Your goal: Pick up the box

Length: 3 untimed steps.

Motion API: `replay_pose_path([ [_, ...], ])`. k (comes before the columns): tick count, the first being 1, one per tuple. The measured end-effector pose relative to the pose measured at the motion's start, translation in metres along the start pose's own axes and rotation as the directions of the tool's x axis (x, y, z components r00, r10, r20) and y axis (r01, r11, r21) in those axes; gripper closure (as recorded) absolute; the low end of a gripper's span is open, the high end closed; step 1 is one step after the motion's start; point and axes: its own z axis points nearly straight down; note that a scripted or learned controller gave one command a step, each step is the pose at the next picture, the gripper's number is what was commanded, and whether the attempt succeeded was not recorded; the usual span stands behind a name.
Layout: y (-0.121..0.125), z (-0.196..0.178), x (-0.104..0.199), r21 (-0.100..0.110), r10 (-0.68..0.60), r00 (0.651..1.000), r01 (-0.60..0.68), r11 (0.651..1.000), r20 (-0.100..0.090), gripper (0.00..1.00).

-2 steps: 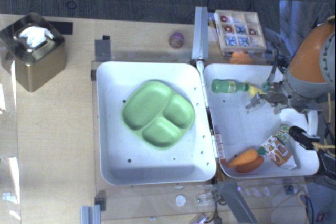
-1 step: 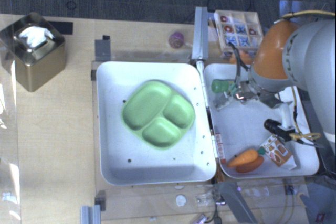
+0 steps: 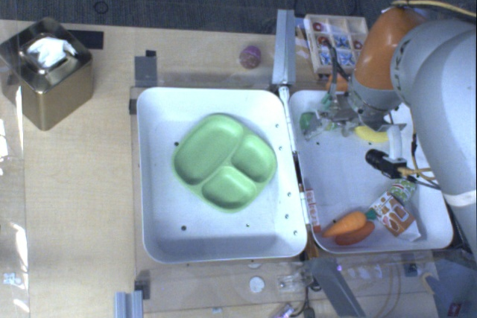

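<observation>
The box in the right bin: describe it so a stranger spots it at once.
Start at the right white bin, under the grey arm. Along its near edge lies an orange carrot. The box is right of it: a small carton printed brown, white and green, the bin's only flat-sided thing.

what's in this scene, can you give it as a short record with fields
left bin: shallow white bin holding a green three-compartment plastic plate
right bin: shallow white bin holding a small brown and white carton box, an orange toy carrot and a small yellow item
box position: near right corner of the right bin, beside the carrot
hand: hand over the far part of the right bin, apart from the box
bench: gold metal tissue box, small purple ball
</observation>
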Motion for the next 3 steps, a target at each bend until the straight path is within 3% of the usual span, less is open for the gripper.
replay_pose_path([
  [1, 0.009, 0.0, -0.005, 0.034, -0.108, 0.994, 0.108, 0.994, -0.003, 0.0],
  [2, -0.061, -0.001, 0.005, -0.019, -0.057, 0.998, 0.057, 0.998, 0.006, 0.0],
  [3, -0.007, 0.0, -0.012, -0.018, 0.076, 0.997, -0.076, 0.997, 0.004, 0.0],
])
